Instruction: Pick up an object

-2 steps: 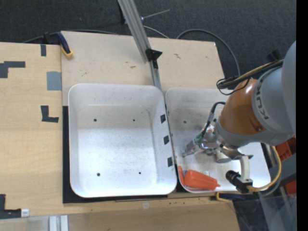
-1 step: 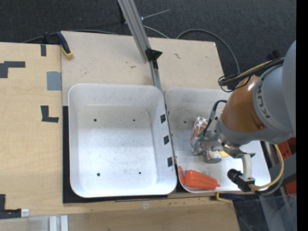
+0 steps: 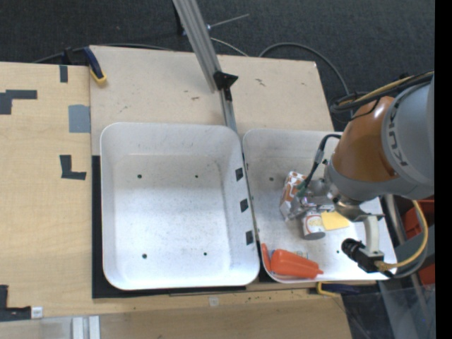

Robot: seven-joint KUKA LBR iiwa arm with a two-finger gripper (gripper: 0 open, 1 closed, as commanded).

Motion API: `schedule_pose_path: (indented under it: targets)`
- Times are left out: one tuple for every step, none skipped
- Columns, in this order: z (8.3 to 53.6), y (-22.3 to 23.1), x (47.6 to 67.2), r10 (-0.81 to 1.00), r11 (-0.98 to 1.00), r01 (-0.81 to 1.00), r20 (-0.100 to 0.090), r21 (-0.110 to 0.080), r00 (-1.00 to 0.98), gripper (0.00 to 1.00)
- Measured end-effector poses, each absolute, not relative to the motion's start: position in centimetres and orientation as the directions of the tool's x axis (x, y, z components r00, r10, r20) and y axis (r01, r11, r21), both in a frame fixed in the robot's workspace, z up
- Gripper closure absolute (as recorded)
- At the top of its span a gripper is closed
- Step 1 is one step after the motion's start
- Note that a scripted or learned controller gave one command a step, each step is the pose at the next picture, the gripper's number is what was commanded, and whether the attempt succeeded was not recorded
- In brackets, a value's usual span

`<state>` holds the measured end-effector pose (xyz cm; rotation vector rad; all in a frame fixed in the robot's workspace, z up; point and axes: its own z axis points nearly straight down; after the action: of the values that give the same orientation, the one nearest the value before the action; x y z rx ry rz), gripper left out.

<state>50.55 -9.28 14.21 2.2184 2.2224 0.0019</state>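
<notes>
- Arm (image 3: 385,143): seen reaching in from the right over the right bin (image 3: 272,143).
- Jaws (image 3: 302,202): lowered among clutter (their state cannot be told).
- Packet (image 3: 293,186): touched by the jaws, beside a yellow block (image 3: 335,222).
- Orange carrot (image 3: 291,263): laid at the near wall.
- Left bin (image 3: 173,203): set alongside on the surface (image 3: 155,83).
</notes>
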Motion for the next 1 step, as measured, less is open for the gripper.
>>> schedule_pose_path:
  targets:
    - [18.40,-9.49,50.64,1.000,0.001,1.000,-0.001,0.002,-0.001,1.00]
